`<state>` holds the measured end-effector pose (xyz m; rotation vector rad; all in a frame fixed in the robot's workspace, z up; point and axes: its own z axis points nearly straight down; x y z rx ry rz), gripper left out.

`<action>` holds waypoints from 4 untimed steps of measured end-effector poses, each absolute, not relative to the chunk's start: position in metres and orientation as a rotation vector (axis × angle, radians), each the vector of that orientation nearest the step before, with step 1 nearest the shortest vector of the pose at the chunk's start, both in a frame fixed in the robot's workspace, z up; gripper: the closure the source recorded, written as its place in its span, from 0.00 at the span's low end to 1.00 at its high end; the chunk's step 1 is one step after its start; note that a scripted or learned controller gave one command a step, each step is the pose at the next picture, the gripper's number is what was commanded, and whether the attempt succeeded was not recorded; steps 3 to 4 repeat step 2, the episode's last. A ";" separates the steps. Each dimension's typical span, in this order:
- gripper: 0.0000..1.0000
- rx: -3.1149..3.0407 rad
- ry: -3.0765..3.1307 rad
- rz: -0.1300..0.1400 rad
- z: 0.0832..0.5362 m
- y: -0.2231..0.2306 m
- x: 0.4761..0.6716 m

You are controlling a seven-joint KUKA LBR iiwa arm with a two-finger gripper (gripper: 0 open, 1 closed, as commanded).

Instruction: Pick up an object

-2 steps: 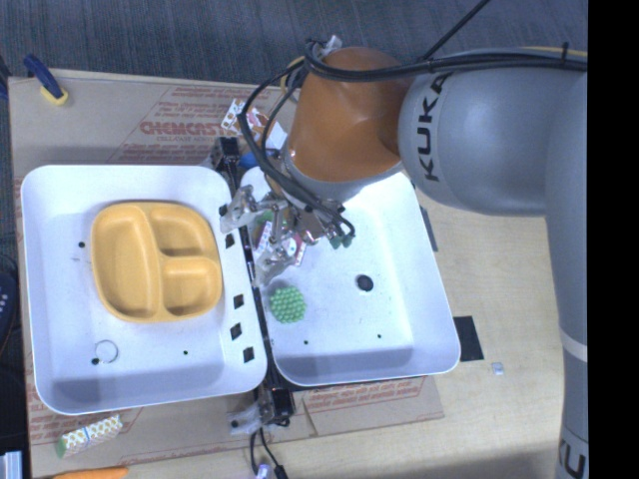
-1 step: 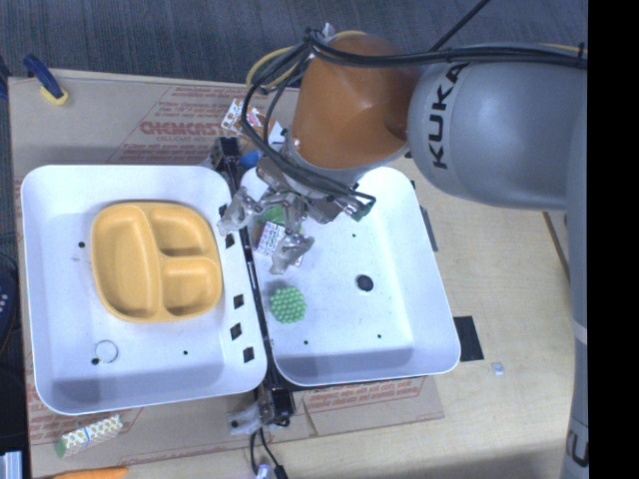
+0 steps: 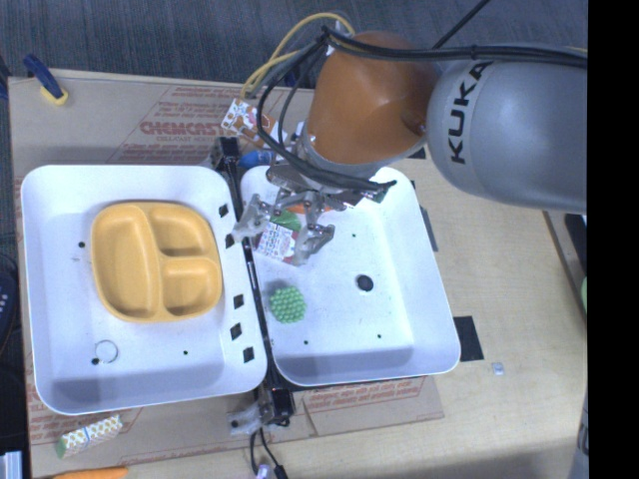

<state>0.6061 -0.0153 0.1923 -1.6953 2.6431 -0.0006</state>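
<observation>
- The packet (image 3: 277, 239), a small white-and-red wrapped thing with a touch of green at its top, lay in the right bin (image 3: 399, 297), directly under the claw (image 3: 290, 230) and close against the bin's inner left wall.
- The claw hung low over it with its metal fingers (image 3: 321, 239) spread apart, one to each side of the packet; whether either finger touched the wrapper could not be told, and nothing was clamped.
- Judged by its look, the packet was light and soft: a thin, crinkly wrapper that would give under pressure and might slip on smooth metal.
- It did not appear fragile, so a firm squeeze seemed safe.
- The best hold seemed to be across its short width, near the middle, where the wrapper looked fullest.
- Its long axis appeared to run roughly from the arm's side of the claw down toward the near edge of the bin, tilted slightly; the fingers hid part of the outline, so this was uncertain.
- No clear front or back end could be made out.
- A green ball (image 3: 289, 304) with a bumpy surface sat just below the claw, nearer the bin's front, apart from the packet.
- A yellow divided tray (image 3: 155, 259) rested in the left bin (image 3: 60, 208), well to the claw's left.
- Both bins stood on the worktop (image 3: 519, 367).
</observation>
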 end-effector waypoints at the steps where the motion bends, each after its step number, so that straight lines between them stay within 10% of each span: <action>1: 0.00 -2.255 2.186 0.000 0.192 -0.031 0.605; 4: 0.00 -2.659 1.672 0.001 0.192 -0.012 0.597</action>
